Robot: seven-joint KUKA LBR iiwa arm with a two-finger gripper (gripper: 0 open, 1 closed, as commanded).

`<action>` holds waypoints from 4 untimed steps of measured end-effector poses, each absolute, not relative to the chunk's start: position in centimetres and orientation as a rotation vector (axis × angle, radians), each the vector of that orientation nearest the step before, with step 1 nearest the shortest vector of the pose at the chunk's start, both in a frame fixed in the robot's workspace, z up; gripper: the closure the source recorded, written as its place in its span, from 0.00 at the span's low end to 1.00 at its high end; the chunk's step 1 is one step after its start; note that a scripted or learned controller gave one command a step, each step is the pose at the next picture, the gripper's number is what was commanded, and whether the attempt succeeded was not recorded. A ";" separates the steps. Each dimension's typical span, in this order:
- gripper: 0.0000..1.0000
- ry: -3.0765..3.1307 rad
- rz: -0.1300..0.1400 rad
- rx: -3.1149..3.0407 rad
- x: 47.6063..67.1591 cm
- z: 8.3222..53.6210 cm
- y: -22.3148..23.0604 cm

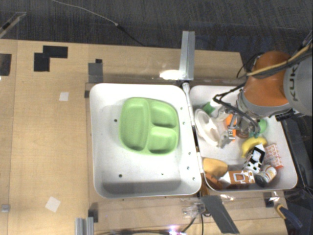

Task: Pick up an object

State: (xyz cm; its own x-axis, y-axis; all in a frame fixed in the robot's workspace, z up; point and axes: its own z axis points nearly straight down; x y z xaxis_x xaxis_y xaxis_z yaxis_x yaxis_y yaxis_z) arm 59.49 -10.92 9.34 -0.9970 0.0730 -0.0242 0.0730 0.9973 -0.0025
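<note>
Two shallow white bins sit side by side on the wooden bench, and the action is all on the right. The left bin (105, 175) carries just one item: a green divided tray (148, 125) with three compartments, lying a little above the bin's middle and tilted slightly.

Over to the right bin (289, 177), and it's crowded. The arm (266, 84) reaches in from the right, orange band showing above the wrist, and the gripper (229, 135) hangs low over the upper middle of the bin. Whether it is open or closed cannot be told from here; cables and wrist hardware cover it, and nothing can be seen held in it.

Count the clutter around it. One white cup-like object (205, 126) lies just left of the gripper, near the bin's dividing wall. One small orange piece (234, 130) sits right by the tool. Green bits peek out on either side of the wrist, one to the upper left (209, 109) and one to the right (263, 126); whether they belong to a single object cannot be told. One yellow banana (253, 144) lies just below and right of the gripper. Beside it, one black-and-white patterned item (255, 159), and one small printed packet (273, 153) to its right. Along the bottom edge: one tan rounded object (215, 166), one brown box (239, 177), and one dark can (266, 175) tipped on its side.
</note>
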 end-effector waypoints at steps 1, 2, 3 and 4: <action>0.00 3.123 -0.003 0.184 64.6 8.9 -12.1; 0.00 3.110 -0.002 0.331 59.7 9.0 -10.6; 0.00 3.105 -0.005 0.327 52.9 9.2 -9.5; 1.00 3.083 -0.010 0.320 53.5 10.6 -9.7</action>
